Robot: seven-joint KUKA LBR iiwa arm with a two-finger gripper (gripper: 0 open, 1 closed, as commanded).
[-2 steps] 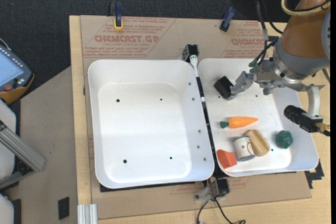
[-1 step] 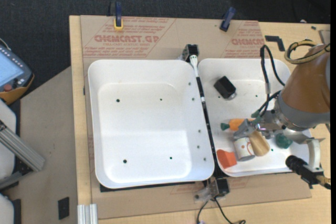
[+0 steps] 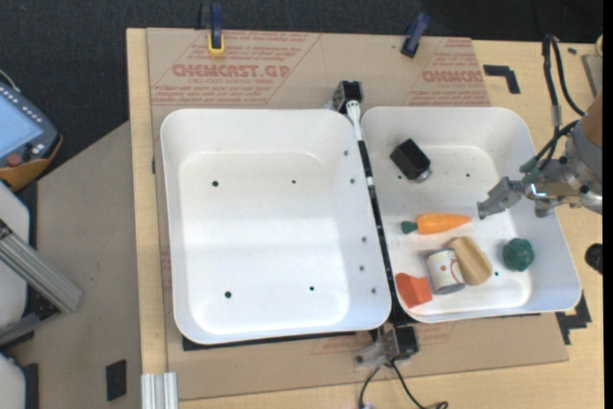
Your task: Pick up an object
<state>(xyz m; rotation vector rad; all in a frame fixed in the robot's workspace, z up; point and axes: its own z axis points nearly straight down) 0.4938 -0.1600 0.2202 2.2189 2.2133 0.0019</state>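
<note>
Toys sit in the right bin (image 3: 536, 144), and none has been picked up yet. The pincer (image 3: 498, 199) hangs at about 3 o'clock in that bin, and I cannot tell how it is set. It has hold of nothing. The toy carrot (image 3: 442, 224) lies just beside it, toward 8 o'clock. A black block (image 3: 410, 159) sits at 11 o'clock and a green ball (image 3: 518, 254) at 5 o'clock. The left bin (image 3: 172, 206) waits. Grabbing and lifting are both left to do.

1. You see the gripper (image 3: 500, 198) over the right bin (image 3: 546, 287), holding nothing.
2. Below it lie a carrot (image 3: 442, 224) and a green ball (image 3: 518, 254).
3. A black block (image 3: 410, 158) sits apart.
</note>
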